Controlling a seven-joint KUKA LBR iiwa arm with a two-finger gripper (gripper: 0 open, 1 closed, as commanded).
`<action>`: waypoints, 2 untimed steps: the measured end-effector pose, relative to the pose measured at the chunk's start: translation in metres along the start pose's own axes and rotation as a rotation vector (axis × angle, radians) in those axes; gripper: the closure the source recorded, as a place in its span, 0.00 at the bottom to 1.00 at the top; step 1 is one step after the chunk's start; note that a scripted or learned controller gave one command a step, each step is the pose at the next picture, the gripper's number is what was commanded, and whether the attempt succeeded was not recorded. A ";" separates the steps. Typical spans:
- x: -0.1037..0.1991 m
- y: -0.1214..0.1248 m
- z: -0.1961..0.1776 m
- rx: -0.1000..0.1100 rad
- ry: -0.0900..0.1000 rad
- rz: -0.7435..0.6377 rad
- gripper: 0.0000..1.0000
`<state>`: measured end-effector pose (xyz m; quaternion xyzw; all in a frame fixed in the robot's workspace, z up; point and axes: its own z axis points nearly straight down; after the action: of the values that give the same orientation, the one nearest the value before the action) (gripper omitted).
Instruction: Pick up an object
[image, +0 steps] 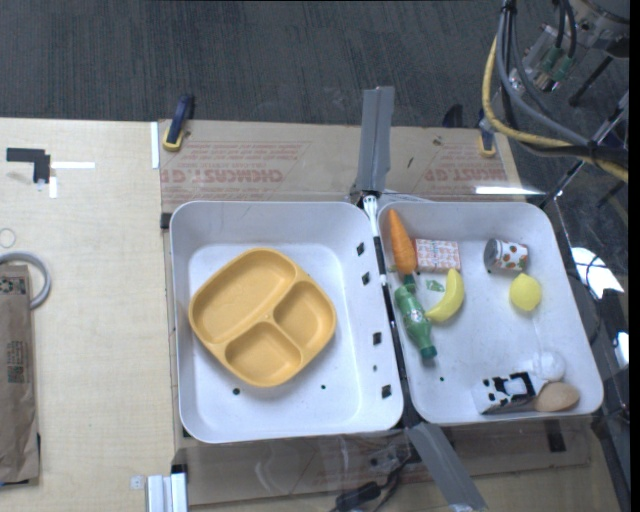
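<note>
No single target is named, so any of the loose items will do, and all of them lie in the right-hand bin. Taking that bin as a clock face: an orange carrot lies at ten o'clock, lengthwise along the left wall. Just below it, at about eight o'clock, a green bottle lies on its side against the same wall. A banana curves just beside the bottle, near the centre, with its tip close to a small pink-and-white box at eleven o'clock. These four crowd together, so I judge a clean grasp there to be awkward.

A small printed cup sits tipped at one o'clock. A lemon rests near it at two o'clock, apart from everything else. It looks like the easiest pick, though round and likely to roll. At five o'clock, in the corner, a black-and-white object touches a tan egg-shaped item. The wall would hamper a reach there.

The left-hand bin holds a yellow divided plate, lying flat and low, with little to pinch.

Beyond the bins, at two o'clock of the scene, hangs a tangle of yellow and black cables with robot hardware. From this I cannot tell whether the gripper is open or closed. Nothing is lifted yet.
</note>
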<state>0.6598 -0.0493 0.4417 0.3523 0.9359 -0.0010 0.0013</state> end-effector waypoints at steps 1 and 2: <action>-0.029 -0.051 0.001 0.002 0.002 0.168 1.00; -0.041 -0.055 0.001 0.001 0.001 0.140 1.00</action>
<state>0.6544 -0.1182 0.4411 0.4169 0.9089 -0.0011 0.0009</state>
